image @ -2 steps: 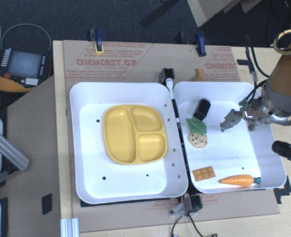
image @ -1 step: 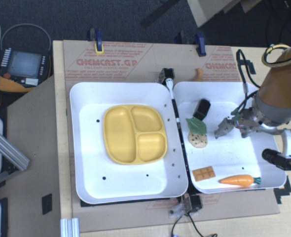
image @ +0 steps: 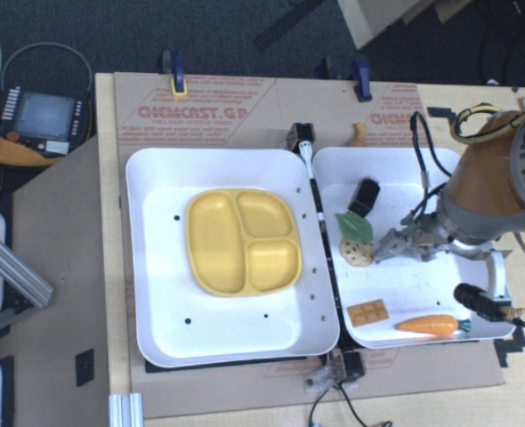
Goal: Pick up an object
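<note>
Dark blue-grey carpet (image: 111, 16) surrounds the cardboard-topped bench (image: 245, 105); a handheld control pendant (image: 42, 118) with coiled cable lies at the left.

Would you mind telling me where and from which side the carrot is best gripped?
Probably across the middle of the carrot, coming straight down. It lies flat and lengthwise along the right bin's near wall, so fingers should close across its narrow width; the thicker middle gives more hold than the tapered tip.

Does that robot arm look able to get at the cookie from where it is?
Probably yes. The gripper hangs just beside the cookie, nothing lies between them, and only the green leaf crowds the cookie's far side.
</note>
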You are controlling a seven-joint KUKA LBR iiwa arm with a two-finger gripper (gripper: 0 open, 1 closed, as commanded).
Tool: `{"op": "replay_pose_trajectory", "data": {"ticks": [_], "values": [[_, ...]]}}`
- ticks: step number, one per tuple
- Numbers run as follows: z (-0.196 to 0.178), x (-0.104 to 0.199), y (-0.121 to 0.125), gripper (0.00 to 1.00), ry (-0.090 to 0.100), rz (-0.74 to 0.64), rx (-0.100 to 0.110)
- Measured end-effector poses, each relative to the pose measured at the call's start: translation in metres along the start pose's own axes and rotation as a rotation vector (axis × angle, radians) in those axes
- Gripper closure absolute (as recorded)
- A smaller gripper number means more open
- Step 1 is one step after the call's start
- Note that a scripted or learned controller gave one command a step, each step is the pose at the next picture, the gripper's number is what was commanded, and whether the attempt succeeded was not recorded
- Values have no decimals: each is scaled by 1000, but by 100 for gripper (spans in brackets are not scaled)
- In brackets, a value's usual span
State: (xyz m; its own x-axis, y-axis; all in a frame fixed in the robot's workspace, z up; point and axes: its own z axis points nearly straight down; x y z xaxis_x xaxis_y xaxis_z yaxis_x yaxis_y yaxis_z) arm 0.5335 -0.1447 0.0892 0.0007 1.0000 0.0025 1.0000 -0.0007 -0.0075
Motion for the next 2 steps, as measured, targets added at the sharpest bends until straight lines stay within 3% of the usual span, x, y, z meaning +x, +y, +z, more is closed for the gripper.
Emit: {"op": "replay_pose_trajectory", "data": {"ticks": [1, 2], "values": [[-14, -1, 2, 100, -3, 1, -8], [-77, 3, 4, 100, -5, -2, -13]]}}
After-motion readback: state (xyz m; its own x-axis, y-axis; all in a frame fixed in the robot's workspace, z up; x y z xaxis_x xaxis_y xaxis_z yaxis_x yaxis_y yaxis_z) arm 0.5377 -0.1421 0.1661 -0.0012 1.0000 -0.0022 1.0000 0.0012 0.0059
